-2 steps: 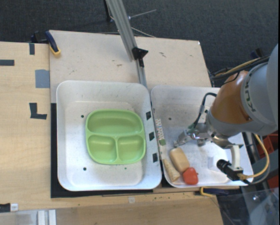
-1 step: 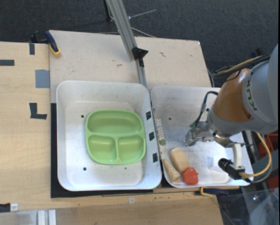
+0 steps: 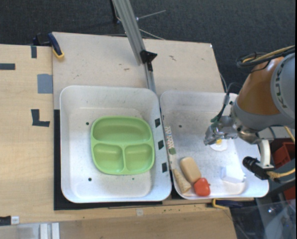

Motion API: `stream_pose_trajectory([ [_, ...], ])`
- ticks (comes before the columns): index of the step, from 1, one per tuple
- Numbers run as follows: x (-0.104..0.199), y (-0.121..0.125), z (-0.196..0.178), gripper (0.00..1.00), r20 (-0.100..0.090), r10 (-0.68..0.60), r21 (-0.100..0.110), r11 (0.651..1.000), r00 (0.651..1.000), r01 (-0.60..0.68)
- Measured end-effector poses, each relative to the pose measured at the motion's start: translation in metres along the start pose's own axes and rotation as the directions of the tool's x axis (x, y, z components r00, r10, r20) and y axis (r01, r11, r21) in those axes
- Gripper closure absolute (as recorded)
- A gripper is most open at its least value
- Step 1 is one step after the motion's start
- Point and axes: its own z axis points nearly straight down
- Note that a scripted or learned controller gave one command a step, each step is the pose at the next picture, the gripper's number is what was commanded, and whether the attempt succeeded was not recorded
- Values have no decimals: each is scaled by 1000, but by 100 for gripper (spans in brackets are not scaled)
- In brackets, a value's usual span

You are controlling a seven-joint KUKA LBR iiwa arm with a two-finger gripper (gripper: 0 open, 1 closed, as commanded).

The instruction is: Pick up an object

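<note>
Where the right-hand shallow white plastic bin [image 3: 188, 108] comes nearest the camera, a small round red tomato-like piece [image 3: 202, 187] lies against its front rim. Touching that red piece on its far left side is a tan bread-roll-shaped block [image 3: 190, 169], and a slimmer brown stick [image 3: 180, 180] leans along the bin's left wall just beside the block. Toward the bin's front right corner sits a pale, whitish crumpled item [image 3: 232, 178], hard to make out against the floor. Farther back, the metal two-finger gripper [image 3: 214, 137] hangs over the bin's right half, directly above a small round white and yellow object [image 3: 218, 144]; I cannot tell whether it is spread or closed, nor whether it touches that object. Left of this bin, the second white bin [image 3: 73, 133] holds a lime-green three-compartment plastic plate [image 3: 122, 145].
</note>
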Motion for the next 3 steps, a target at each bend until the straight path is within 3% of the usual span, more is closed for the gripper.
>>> stream_pose_trajectory([
  [1,0,1,-49,100,0,0,1,1000,1000,0],
  [2,50,4,-44,100,-3,-5,7,1000,1000,5],
  [3,107,-10,-52,100,-4,-6,6,1000,1000,6],
])
